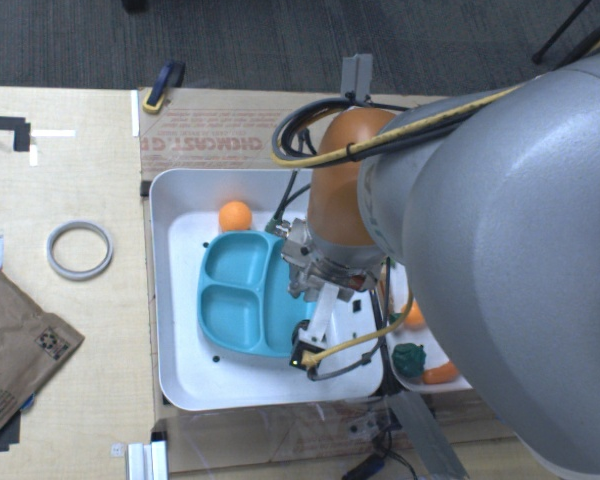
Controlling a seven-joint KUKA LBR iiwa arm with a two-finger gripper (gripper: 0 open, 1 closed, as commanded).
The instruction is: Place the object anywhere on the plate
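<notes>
Reaching in from the right of the frame, the grey arm (pixel 500 218) covers most of the right half of the camera view. Its orange band (pixel 345 183) sits a little above the centre. The tool (pixel 302 280) hangs over the right edge of the blue plate (pixel 230 303), near the middle of the frame. Whether the tool is spread or pressed together I cannot tell, because the wrist hides it from above.

The blue plate lies flat in the white bin (pixel 180 368). On its left side it has 2 small compartments, 1 above the other. The orange ball (pixel 235 215) rests on the floor of this bin, just beside the upper rim of the plate, and it is not on the plate.

At the lower right, under the arm, a part of the 2nd bin (pixel 427 336) shows, with a green thing (pixel 410 356) and an orange piece (pixel 440 373) close together in it.

On the pale tabletop (pixel 90 178) at the left lies a grey ring of tape (pixel 80 249), and a brown paper bag (pixel 20 353) fills the lower left corner. A small blue and yellow object (pixel 165 83) lies at the top edge of the tabletop.
</notes>
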